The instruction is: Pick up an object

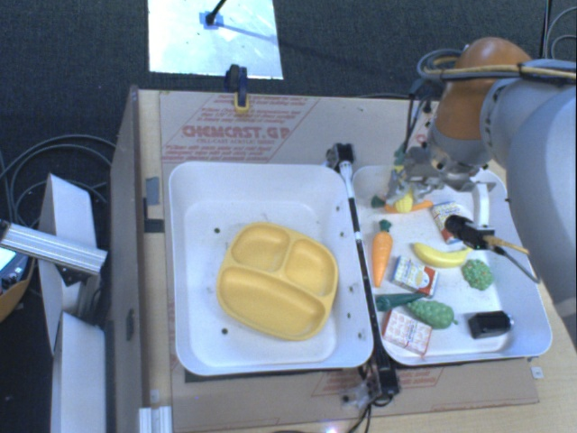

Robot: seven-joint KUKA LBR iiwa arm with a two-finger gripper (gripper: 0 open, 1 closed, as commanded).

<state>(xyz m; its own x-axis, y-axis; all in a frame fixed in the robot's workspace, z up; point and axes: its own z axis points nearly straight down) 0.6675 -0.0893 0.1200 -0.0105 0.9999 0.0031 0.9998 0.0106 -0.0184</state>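
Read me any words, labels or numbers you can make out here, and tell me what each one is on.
"CHEMCAST GP" in red, on the brown protective sheet under the bins; the smaller red lines around it are too blurred to read.
Printing on the small cartons in the right bin: too small to read.

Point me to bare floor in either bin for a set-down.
Left bin: bare strips all round the yellow tray, widest along the far wall and near-left corner. Right bin: crowded from carrot to black block; small bare patches at the far-left corner and the near-right rim. The gripper hangs over its far end.
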